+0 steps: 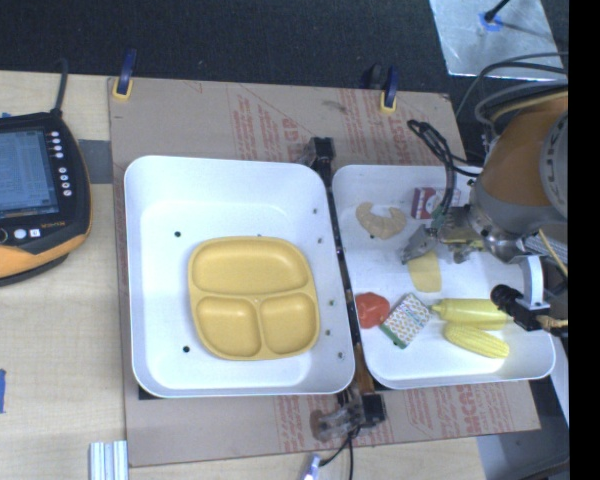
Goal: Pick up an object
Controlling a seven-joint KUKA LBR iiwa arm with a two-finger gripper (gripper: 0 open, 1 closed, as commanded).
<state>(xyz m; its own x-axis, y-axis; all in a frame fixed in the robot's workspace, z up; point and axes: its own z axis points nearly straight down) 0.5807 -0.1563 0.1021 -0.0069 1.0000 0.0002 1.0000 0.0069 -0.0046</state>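
The right bin [540, 368] holds several small objects. A pale yellow wedge [426, 274] lies near its middle, and a beige curved piece [380, 220] sits toward the far left corner. A red piece [371, 308] and a patterned packet [407, 320] lie at the near left, with two yellow corn cobs [472, 313] beside them. A small red-and-white box [423, 203] stands at the back. My gripper [440, 248] hangs low over the bin just behind the yellow wedge. Its fingers [417, 247] are spread open, with nothing between them.
The left bin [150, 268] holds a yellow divided plate [252, 296]. A tablet-like controller [25, 193] rests on the bench at the far left. Cables loop behind the arm at the right. Clamps hold the cardboard sheet at its back edge.
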